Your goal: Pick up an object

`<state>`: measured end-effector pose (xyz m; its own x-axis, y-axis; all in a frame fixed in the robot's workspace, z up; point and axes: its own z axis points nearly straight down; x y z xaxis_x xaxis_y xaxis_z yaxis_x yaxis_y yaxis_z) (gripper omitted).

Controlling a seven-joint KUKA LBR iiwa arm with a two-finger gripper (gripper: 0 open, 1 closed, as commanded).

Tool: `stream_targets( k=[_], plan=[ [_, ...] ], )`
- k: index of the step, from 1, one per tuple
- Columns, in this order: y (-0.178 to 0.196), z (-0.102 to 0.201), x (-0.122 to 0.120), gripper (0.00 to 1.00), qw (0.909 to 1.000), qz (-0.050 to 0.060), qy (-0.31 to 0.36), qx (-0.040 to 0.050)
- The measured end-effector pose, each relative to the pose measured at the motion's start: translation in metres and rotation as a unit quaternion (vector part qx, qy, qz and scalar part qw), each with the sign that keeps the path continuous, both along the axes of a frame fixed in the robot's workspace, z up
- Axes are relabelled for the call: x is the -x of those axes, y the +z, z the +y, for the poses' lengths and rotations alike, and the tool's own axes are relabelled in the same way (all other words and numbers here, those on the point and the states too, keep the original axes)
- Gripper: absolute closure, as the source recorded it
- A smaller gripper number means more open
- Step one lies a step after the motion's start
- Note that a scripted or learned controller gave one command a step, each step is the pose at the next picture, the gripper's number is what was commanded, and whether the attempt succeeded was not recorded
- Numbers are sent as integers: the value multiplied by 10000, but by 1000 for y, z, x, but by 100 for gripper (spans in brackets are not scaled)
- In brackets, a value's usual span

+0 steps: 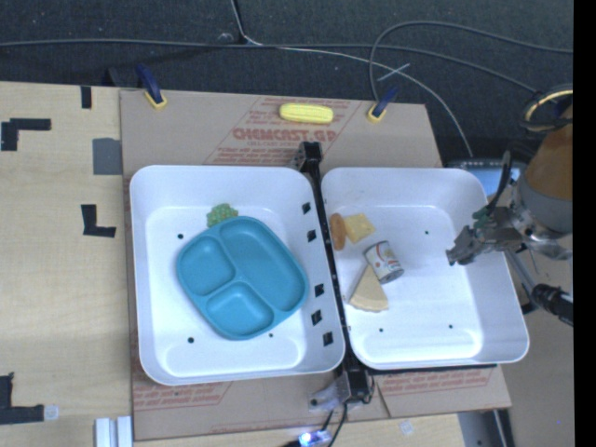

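Observation:
The right bin (pixel 466 333) holds a small tin can (pixel 384 261) lying on its side, a pale yellow wedge (pixel 370 292) just below it, and an orange-tan piece (pixel 350 228) near the bin's left wall. My gripper (pixel 463 249) hangs over the right part of this bin, well to the right of the can. Its dark fingers point left and down, and nothing shows between them. In the left bin (pixel 149 277) lies a blue divided plate (pixel 241 276) with a small green piece (pixel 221 215) at its upper left edge.
A yellow banana-like object (pixel 305 114) lies on the cardboard behind the bins. Two blue-and-yellow clamps (pixel 152 89) (pixel 382 103) hold the cardboard's back edge. Black cables run across the dark floor at the top. The arm's body fills the right edge.

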<state>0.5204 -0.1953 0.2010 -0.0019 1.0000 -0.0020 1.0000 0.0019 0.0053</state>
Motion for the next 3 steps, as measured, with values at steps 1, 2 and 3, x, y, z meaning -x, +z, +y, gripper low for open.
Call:
stream_targets(
  k=[1,2,3],
  plan=[
    [62,1,4,100,10000,3,-1,0],
    [94,1,3,100,10000,13,-2,-3],
    [72,55,-9,100,10000,35,20,-15]
  ],
)
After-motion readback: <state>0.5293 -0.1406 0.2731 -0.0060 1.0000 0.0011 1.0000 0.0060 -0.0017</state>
